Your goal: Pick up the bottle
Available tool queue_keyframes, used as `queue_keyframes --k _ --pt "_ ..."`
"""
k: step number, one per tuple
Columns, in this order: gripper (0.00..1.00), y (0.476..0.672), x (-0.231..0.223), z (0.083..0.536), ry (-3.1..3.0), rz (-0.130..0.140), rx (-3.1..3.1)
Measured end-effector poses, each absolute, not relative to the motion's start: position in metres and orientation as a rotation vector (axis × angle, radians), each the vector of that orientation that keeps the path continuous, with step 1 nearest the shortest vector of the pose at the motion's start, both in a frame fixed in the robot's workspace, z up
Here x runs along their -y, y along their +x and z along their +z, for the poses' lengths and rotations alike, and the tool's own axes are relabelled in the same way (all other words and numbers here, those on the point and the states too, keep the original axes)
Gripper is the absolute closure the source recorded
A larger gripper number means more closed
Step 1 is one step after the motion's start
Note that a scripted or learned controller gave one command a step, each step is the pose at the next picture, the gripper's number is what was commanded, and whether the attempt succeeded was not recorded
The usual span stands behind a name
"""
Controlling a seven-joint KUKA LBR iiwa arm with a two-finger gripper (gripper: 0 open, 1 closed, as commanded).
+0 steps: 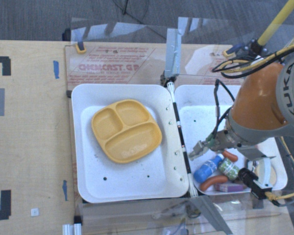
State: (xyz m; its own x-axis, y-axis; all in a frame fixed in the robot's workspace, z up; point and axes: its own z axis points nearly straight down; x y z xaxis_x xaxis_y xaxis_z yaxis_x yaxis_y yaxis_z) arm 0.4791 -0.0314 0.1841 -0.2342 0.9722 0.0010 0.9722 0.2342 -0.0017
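A: Where is the bottle?

B: The blue bottle (208, 169) lies on its side in the right white bin (198, 119), near that bin's front left corner, its white cap pointing up toward the arm.

A: What lies round it?

B: A small green-labelled bottle (229, 169) lies just beside it on the right. An orange sausage-shaped toy (213, 182) lies touching it in front, with a purple tube (230, 187) next to that, and another orange piece (230, 155) peeks out behind.

A: And the pincer?

B: The pincer (200, 150) hangs low over the right bin, just behind and left of the blue bottle (the grey and orange arm (257, 102) covers much of that bin). Nothing sits between its fingers; whether they are spread or pressed together I cannot tell.

A: The other bin?

B: The left white bin (88, 175) holds a yellow divided plate (126, 130), lying flat. Both bins rest on the wooden surface (29, 131).
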Motion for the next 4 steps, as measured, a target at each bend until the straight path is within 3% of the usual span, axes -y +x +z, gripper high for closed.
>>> queue_keyframes --k 1,2,3,4 --pt "0.0 0.48 -0.001 0.248 -1.778 -0.001 2.591" --pt "0.0 0.479 0.021 0.184 -1.588 0.0 2.71" --pt "0.0 0.48 0.07 0.184 -1.6 -0.001 2.706" --pt "0.0 0.48 0.005 0.184 -1.542 -0.001 2.737"
